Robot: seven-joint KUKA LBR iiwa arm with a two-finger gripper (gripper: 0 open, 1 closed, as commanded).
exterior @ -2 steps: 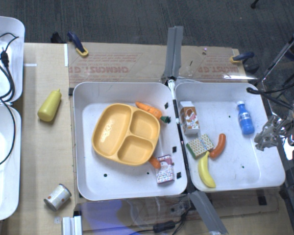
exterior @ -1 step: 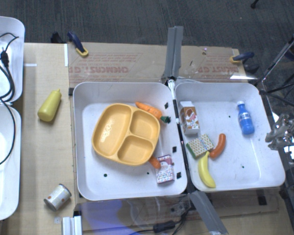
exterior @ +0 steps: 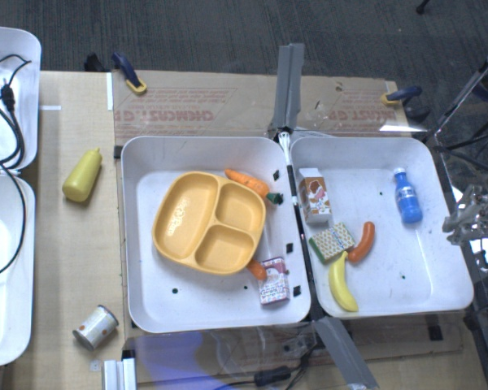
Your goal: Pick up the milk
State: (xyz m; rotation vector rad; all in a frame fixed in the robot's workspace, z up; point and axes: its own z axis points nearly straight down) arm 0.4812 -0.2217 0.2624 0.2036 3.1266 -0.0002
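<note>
While upright, milk (exterior: 314,196) (left wall-side)

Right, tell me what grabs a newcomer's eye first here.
The yellow tray with three compartments dominates the left bin, with a carrot at its upper rim. In the right bin, the blue bottle stands out near the far right, and the milk carton lies by the divider, above a banana and sausage.
</note>
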